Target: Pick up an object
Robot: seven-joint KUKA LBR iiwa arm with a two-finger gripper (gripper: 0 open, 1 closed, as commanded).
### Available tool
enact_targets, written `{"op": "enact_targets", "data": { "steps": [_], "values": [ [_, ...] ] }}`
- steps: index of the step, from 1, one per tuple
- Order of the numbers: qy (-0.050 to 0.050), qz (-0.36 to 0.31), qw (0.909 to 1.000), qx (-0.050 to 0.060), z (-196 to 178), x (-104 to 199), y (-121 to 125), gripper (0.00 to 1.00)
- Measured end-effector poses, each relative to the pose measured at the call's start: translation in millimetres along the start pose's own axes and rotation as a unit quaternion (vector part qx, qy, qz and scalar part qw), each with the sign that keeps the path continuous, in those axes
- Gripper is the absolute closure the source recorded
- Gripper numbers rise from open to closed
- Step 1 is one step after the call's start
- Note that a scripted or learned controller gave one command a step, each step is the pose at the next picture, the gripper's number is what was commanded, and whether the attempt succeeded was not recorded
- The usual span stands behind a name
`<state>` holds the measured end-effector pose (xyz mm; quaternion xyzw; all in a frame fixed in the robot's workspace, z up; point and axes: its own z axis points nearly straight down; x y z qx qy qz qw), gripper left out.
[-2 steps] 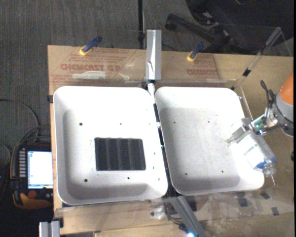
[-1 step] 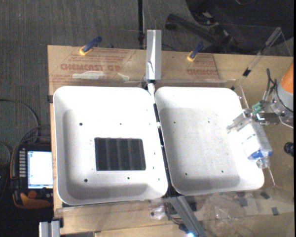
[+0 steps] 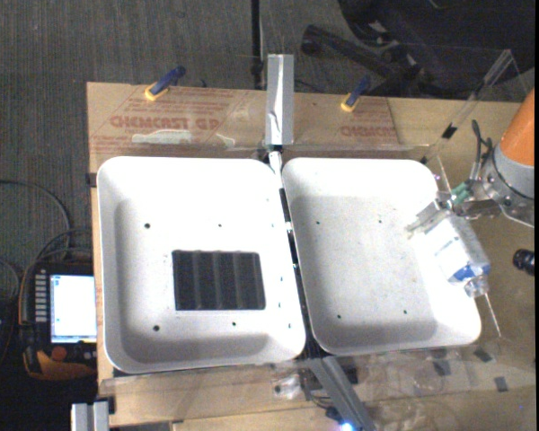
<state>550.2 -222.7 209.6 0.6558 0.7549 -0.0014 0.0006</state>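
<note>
A dark ribbed rectangular block is seen lying flat in the left shallow white bin. The two-finger gripper is positioned over the right white bin; its jaw state cannot be told.

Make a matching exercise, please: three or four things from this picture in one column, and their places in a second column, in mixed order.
Things:
1. dark ridged block
2. gripper
3. blue clamp
4. handheld screen

Places:
A. on the floor, left of the bench
B. above the right bin, near its right wall
C. lying in the left bin
D. on the far edge of the board, upper left

Pairs: 1-C, 2-B, 3-D, 4-A
</note>
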Motion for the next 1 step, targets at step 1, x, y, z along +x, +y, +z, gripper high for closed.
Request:
{"op": "enact_targets", "data": {
  "steps": [1],
  "values": [
    [0.0, 0.246, 0.9692, 0.0, -89.3, 19.1, -15.7, 0.0]
  ]
}}
